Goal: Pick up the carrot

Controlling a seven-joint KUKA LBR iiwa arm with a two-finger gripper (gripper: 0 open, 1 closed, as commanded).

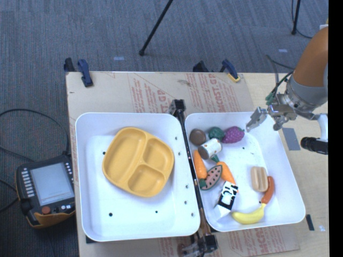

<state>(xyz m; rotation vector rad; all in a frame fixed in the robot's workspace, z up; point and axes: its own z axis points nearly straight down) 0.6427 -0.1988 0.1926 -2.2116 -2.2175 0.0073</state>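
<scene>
The surface point(134, 90), covered with printed cardboard, is seen to carry two white bins side by side. The left bin point(91, 197) is occupied by a yellow divided plate point(138, 161). The right bin point(284, 170) is filled with toy food. The arm point(311, 68), grey with an orange band, is extended in from the right, and its pincer point(266, 118) is held over the upper right rim of the right bin, well apart from the food; nothing is seen between its fingers, and how far they are spread cannot be told. Among the smaller things, a banana point(247, 216) is laid near the bin's lower edge, with a black-and-white carton point(227, 197) just beside it. The carrot point(200, 165) is found by the bin's left wall, lying lengthwise and touching a watermelon slice point(213, 176). A purple grape bunch point(233, 135) and a brown round piece point(197, 137) are placed near the upper edge.
</scene>
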